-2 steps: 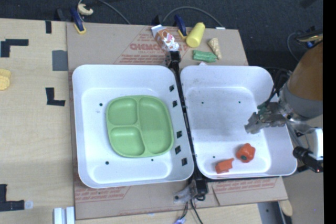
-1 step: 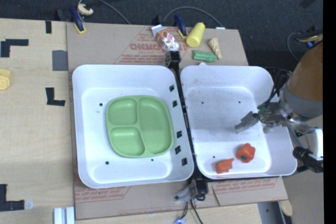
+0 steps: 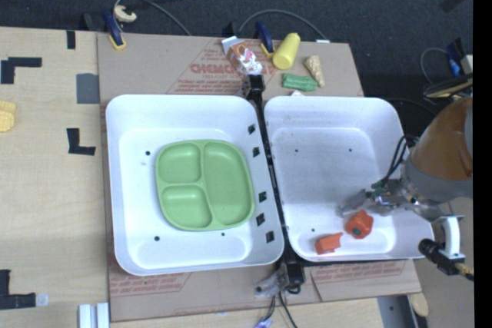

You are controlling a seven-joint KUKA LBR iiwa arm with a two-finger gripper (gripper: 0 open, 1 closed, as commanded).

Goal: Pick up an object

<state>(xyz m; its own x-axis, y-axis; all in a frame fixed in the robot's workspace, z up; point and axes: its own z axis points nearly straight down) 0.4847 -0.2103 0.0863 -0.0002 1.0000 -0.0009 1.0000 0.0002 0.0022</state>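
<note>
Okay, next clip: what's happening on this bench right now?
A grey and orange robot arm reaches from the right into the right-hand white bin, its tool low near the front right corner. Just below it lie a round orange-red object and a smaller orange piece; whether either is gripped is unclear. The left bin holds a green divided plate. A few small items, including a yellow one, sit on the cardboard behind the bins.

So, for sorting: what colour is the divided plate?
Light green plate, clearest in the camera view.
</note>
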